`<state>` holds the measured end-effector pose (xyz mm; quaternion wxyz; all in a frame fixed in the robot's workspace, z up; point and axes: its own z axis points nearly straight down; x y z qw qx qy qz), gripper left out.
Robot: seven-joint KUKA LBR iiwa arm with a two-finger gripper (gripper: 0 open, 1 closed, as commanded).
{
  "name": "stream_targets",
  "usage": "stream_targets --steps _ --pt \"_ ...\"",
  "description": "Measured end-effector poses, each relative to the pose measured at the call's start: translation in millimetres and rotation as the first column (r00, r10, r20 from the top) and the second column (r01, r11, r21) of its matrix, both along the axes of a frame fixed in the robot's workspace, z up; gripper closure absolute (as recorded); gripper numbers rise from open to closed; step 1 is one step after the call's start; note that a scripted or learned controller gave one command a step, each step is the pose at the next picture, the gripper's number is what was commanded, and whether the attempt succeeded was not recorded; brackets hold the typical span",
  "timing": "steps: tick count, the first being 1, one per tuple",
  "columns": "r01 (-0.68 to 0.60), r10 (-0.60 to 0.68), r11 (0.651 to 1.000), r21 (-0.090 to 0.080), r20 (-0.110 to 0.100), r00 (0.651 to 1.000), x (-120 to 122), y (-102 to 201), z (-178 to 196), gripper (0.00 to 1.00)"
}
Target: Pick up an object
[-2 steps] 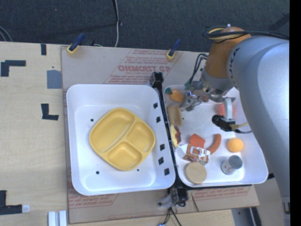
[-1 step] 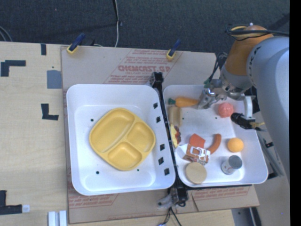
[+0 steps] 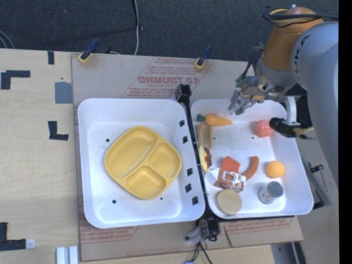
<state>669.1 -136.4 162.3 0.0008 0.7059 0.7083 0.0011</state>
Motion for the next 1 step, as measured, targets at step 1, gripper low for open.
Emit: stream_targets --steps 1 --pt "-0.001 0.001 1.0 0.0 -0.002 1.0 -0.4 37.9 11.5 0.0"
